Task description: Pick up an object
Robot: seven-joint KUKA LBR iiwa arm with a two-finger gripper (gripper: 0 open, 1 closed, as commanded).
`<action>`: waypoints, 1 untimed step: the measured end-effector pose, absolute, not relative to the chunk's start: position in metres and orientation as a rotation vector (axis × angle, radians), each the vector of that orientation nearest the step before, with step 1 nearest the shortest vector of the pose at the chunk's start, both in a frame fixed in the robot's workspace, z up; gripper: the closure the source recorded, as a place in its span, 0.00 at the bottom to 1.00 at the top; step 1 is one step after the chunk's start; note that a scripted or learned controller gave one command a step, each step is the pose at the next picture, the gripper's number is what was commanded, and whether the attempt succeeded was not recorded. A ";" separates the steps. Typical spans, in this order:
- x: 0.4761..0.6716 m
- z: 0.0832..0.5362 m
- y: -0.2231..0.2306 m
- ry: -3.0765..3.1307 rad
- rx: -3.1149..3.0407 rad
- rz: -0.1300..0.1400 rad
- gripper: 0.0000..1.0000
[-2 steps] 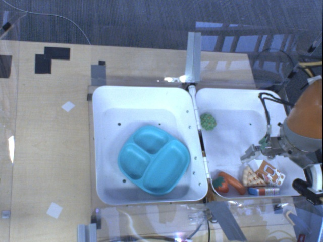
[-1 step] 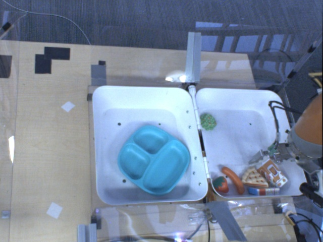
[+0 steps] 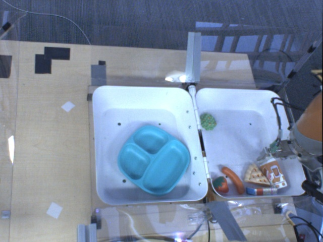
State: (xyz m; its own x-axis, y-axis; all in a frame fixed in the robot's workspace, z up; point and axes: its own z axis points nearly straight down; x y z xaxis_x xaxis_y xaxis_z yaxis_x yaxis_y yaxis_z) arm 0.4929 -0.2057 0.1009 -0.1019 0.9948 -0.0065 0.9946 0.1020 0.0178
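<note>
A blue plate [image 3: 154, 159] sits in the left bin [image 3: 106, 135]; in the right bin [image 3: 237, 110] lie a green ball [image 3: 207, 121], sausage [image 3: 233, 179] and waffle [image 3: 257, 175], the gripper [image 3: 272, 153] (finger spread unclear) just beside a small carton [image 3: 275, 174].

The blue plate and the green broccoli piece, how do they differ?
The blue plate lies in the left bin; the green broccoli piece lies in the right bin. The plate is far larger, smooth, with three compartments; the broccoli is small, round and bumpy. Both lie apart from the gripper.
</note>
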 end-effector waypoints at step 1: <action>0.488 0.239 -0.174 2.644 1.689 0.003 1.00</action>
